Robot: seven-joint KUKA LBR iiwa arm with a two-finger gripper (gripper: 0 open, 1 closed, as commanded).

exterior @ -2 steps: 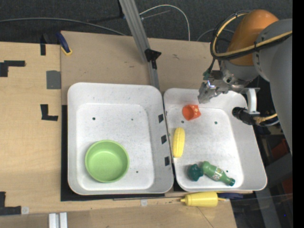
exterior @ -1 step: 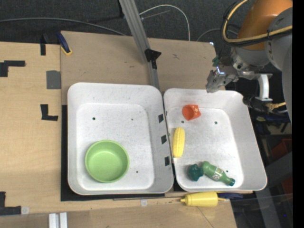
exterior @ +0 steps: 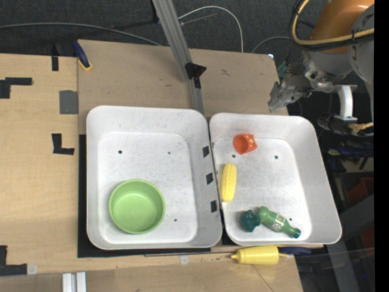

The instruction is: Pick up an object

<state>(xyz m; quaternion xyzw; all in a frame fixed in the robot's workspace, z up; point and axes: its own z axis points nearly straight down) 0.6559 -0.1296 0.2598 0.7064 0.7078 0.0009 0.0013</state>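
My pincer [exterior: 283, 96] hangs above the surface [exterior: 140, 72] just beyond the far right corner of the right bin [exterior: 316, 181], outside its rim; I cannot tell how it is set, and nothing shows in its hold. In that right bin an orange cup [exterior: 244, 143] lies near the far wall, a yellow corn cob [exterior: 228, 182] lies along the left wall, and a green bottle [exterior: 270, 219] lies on its side near the front. The left bin [exterior: 146, 126] holds a green bowl [exterior: 137, 206] in its front left part. A yellow bottle [exterior: 258, 255] lies on the surface just in front of the right bin.
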